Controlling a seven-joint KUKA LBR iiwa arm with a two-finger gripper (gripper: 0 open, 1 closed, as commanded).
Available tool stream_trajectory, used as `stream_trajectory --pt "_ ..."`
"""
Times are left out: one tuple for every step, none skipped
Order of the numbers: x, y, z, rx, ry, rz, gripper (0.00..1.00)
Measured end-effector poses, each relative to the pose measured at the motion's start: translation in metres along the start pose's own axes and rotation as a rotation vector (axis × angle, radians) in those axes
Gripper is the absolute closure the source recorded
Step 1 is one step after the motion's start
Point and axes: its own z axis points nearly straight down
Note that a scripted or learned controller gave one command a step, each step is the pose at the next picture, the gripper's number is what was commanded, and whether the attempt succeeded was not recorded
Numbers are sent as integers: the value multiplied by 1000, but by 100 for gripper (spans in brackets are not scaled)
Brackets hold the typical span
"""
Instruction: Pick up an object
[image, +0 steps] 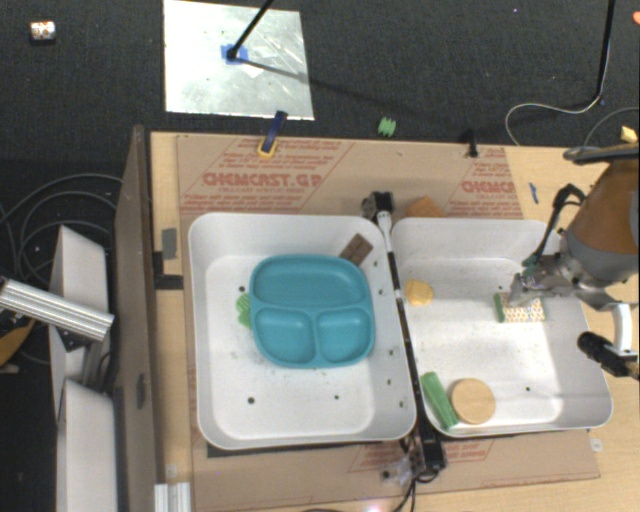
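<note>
From my seat the left bin (215, 400) sits at about nine o'clock from the bench (300, 170) centre, smooth white plastic with rounded corners. Inside it lies a teal divided plate (310, 308), a rounded rectangle with one wide well on top and two smaller wells below, its long axis running roughly twelve to six. A bit of green (242, 306) pokes out from under the plate's nine o'clock edge. A small brown block (355, 248) leans at the bin's one o'clock corner, tilted.

Crossing the ridge between the bins, the right bin (580, 400) holds a small yellow lump (418, 293) at its ten o'clock side, rounded and matte. At six o'clock a green stick-like piece (436, 399) lies with its long axis running from eleven to five, and touching its right side is a flat tan disc (473, 401), round like a cookie.

Further right, at about three o'clock in that bin, a short green bar (498, 306) lies nearly twelve to six, and just beside it is a pale speckled flat piece (525, 312), roughly square. The hand (528, 280) hangs right over that piece, at the end of the grey arm (600, 255) with its orange band. I cannot tell whether the hand is parted or closed, nor whether it touches anything.
</note>
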Motion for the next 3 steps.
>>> stream_trajectory --pt "1 26 -74 12 5 2 100" --pt "1 24 -69 19 7 3 0" --pt "2 2 -7 25 9 7 0"
